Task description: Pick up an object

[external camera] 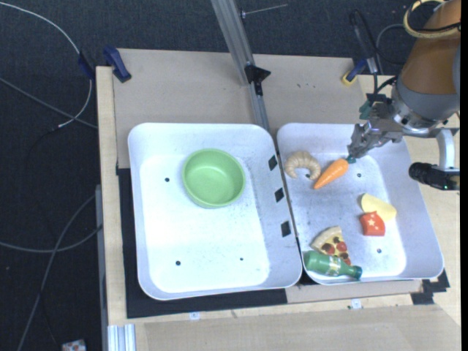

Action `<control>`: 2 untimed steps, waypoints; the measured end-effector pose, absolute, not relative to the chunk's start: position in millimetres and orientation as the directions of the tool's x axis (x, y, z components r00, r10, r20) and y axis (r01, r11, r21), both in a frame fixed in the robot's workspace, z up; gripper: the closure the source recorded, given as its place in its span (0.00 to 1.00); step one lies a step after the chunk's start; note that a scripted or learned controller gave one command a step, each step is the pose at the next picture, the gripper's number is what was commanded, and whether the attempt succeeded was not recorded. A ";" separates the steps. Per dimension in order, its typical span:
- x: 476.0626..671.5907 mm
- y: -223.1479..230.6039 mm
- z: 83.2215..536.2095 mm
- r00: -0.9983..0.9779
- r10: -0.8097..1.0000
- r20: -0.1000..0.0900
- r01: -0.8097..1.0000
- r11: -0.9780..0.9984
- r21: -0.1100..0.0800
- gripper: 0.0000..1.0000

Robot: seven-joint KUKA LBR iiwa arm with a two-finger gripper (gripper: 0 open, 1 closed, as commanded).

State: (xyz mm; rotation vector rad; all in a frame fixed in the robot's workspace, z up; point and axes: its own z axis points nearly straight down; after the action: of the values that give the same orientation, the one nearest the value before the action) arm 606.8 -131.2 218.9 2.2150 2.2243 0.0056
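Observation:
The right bin (414,212) holds several toy foods. An orange carrot (331,173) lies tilted near the bin's upper middle, its green tip pointing up and right. A tan croissant (302,164) rests just left of it. My gripper (357,148) hangs over the bin's upper part, right above the carrot's green tip and very close to it. Whether it touches the carrot is unclear. Further down are a yellow cheese wedge (379,205), a red piece (373,225), a pizza slice (331,241) and a green bottle (333,266).
The left bin (150,218) holds a green bowl (213,177) in its upper half. A metal post (235,28) slants up from between the bins. Blue clamps (115,64) sit at the bench's back corners. Cables lie on the dark floor at left.

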 end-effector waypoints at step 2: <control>632.3 -16.3 217.6 -0.006 1.000 0.003 1.000 0.006 0.002 1.00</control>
State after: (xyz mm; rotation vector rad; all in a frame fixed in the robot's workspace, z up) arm 632.3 -16.3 217.6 2.2152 2.2282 0.0051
